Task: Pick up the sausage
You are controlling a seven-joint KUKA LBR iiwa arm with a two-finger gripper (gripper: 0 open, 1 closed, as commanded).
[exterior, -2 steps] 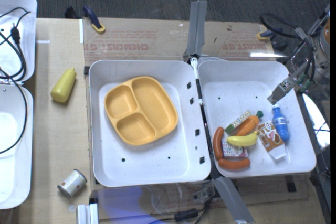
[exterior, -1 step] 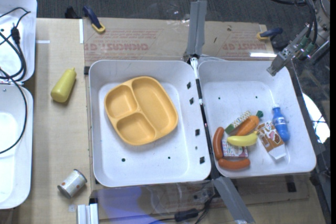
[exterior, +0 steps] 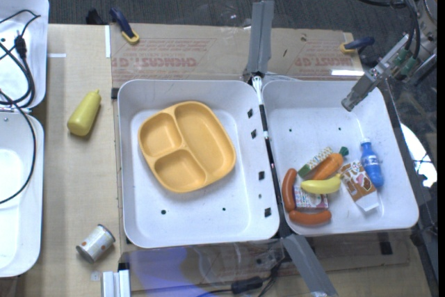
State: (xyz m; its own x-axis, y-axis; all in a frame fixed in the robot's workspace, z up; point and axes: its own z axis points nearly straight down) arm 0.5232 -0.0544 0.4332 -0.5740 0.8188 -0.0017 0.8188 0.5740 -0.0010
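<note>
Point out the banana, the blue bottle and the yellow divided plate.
banana (exterior: 321, 185): camera view, middle of its yellow body.
blue bottle (exterior: 371, 169): camera view, middle of its blue body.
yellow divided plate (exterior: 221, 129): camera view, right rim beside the long compartment.

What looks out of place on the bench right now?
Two things lie outside the bins, left of the left bin: a yellow bottle on its side and a small can tipped over near the front corner. In the right bin the toy food is heaped together, a banana lying across one sausage.
</note>
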